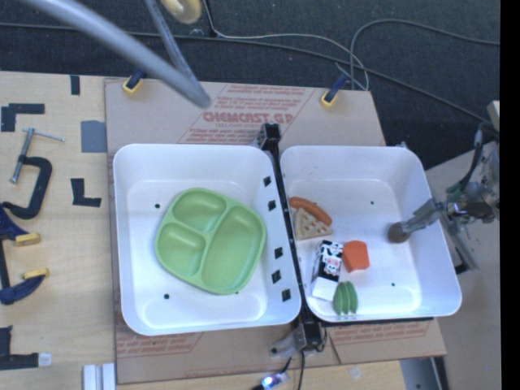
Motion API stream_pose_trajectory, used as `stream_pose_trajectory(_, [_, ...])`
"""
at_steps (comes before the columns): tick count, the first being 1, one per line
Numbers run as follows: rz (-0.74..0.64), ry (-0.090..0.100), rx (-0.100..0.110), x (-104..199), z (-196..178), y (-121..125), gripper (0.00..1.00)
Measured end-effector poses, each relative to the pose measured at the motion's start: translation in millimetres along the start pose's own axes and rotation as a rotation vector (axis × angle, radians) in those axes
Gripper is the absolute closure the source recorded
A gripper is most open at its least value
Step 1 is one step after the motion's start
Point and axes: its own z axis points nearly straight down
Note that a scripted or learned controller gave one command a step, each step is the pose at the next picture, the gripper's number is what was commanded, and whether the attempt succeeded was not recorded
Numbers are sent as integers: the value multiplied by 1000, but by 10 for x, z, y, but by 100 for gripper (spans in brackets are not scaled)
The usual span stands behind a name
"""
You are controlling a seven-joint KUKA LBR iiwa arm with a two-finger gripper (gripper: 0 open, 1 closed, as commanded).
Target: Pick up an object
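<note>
In the right bin (406, 167), several small items lie along the left side. An orange sausage (311, 210) lies beside a tan wedge-shaped slice (307, 225). Below them are a black-and-white carton (328, 265), an orange block (356, 256) and a green pod-shaped piece (345, 297). My gripper (400, 232) reaches in over the bin's right wall and sits low over the bare floor. It is about a hand's width to the right of the orange block and touches none of the items.
A green divided plate (211, 240) lies in the left bin (130, 169). A black divider strip (278, 218) runs between the bins. Clamps (28, 187) lie on the bench at the far left. A grey pole (106, 31) crosses the top left.
</note>
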Motion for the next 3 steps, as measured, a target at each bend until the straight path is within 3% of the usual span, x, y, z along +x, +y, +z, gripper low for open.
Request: stream_pose_trajectory(3, [0,0,3,-86,1369,86,0])
